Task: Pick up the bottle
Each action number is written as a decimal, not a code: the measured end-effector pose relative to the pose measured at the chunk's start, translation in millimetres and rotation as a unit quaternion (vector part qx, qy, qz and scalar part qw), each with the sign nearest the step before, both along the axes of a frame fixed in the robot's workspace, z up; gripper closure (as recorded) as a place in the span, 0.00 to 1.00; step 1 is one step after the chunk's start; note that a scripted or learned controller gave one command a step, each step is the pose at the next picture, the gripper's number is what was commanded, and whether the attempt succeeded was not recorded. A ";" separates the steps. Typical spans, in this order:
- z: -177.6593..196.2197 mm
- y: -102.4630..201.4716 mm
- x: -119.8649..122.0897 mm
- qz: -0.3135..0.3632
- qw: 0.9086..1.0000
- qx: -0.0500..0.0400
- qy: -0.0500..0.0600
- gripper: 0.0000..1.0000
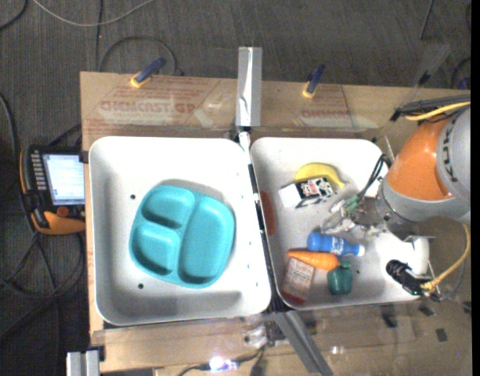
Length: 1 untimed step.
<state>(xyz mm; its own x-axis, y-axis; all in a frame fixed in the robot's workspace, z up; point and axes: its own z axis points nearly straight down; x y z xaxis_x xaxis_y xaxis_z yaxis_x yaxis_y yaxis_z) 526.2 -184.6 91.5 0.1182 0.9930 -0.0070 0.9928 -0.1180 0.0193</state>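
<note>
Bottle (334, 245) beside carrot (313, 260), tool (343, 214) above

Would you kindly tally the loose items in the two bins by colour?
Turquoise: 1, divided tray
Yellow: 1, banana
White: 1, small box
Blue: 1, bottle
Orange: 1, carrot
Red: 1, packet
Green: 1, small green item
Total: 7

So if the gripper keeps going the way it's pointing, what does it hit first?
Probably the bottle: the gripper points down and left, just above it. Depth is unclear from this view.
</note>
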 end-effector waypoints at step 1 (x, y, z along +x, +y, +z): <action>0.3 35.2 -36.2 -0.065 0.998 0.001 -0.002 0.00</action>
<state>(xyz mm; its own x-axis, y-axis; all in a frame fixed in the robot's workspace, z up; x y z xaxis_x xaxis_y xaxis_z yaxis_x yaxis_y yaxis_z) 490.0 -149.4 91.8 0.2456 0.9694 -0.0045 0.9691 -0.2454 0.0237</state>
